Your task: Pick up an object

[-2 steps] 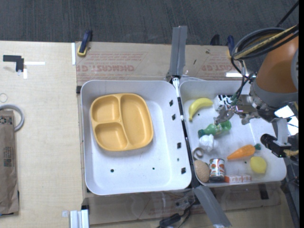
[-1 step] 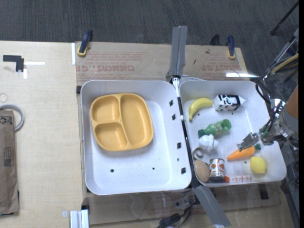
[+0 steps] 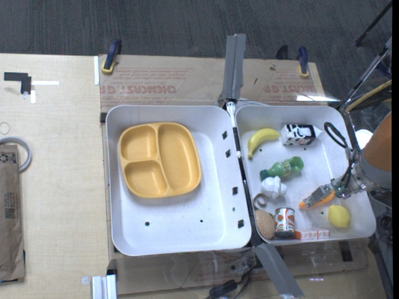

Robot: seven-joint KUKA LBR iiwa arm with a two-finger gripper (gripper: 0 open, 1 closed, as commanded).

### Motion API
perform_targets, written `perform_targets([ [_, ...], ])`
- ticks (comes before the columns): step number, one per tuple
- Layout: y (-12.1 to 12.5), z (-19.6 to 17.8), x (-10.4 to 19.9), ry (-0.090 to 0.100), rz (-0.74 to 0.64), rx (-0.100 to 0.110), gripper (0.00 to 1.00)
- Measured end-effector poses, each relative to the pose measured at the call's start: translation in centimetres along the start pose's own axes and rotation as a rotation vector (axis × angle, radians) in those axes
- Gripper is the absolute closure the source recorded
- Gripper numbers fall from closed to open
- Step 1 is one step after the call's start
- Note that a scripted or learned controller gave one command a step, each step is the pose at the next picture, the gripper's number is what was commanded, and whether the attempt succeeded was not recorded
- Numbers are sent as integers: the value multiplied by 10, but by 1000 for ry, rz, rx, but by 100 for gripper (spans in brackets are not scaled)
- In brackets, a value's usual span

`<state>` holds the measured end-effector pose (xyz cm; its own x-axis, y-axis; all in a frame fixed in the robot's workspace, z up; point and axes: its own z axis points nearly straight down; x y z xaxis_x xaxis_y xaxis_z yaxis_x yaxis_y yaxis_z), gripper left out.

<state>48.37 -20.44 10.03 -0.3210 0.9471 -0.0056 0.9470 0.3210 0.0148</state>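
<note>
Dark grey carpet lies behind the light wooden table (image 3: 50,167), which carries a sheet of brown cardboard (image 3: 187,83) and two shallow white bins side by side. We see in the left bin (image 3: 181,229) a yellow plastic plate with three compartments (image 3: 160,159), lying flat toward the bin's left half. The right bin (image 3: 349,229) holds many small things: a yellow banana (image 3: 262,139) near the top left, a small black-and-white box (image 3: 298,134) just beside it, a green plastic bottle with a white cap (image 3: 282,168) lying on its side in the middle, a round brownish ball (image 3: 265,223) touching a small red and white can (image 3: 285,222) at the lower edge, and a yellow lemon (image 3: 339,216) at the lower right. The gripper (image 3: 341,189) reaches in from the right, low over the right bin, above the lemon. An orange carrot-shaped toy (image 3: 317,198) lies just at its tip. We cannot tell if the jaws are open, closed, or gripping the toy.
</note>
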Motion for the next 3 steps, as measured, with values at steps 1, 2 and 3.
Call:
perform_targets([
  [1, 2, 0, -6, 16, 361, -3, 0],
  [2, 2, 0, 6, -1, 460, -2, 0],
  [3, 4, 0, 7, 10, 701, 0, 0],
])
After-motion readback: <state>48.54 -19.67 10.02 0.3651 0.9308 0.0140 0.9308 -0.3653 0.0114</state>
